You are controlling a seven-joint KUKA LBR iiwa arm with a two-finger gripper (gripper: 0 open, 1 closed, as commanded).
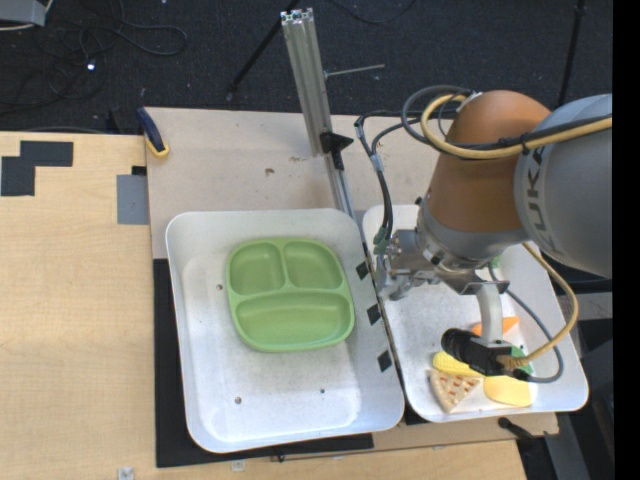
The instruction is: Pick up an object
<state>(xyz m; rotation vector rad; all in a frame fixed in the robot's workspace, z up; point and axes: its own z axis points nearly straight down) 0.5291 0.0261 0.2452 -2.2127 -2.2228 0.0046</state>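
The grey arm with its orange band hangs over the right bin [560,393]. Its gripper [400,273] sits low near that bin's left wall, close to the divider between the bins. Toward the bin's front right lie a small yellow corn cob [452,364], a tan triangular wedge [455,390], a yellow lump [508,391] and an orange piece [508,325], all to the right of and nearer the front than the gripper. The arm hides part of the bin's back.
The left bin [200,388] holds a green divided plate [290,293] lying flat near its middle. A metal post [315,98] rises behind the bins. Wooden bench surface lies to the left.
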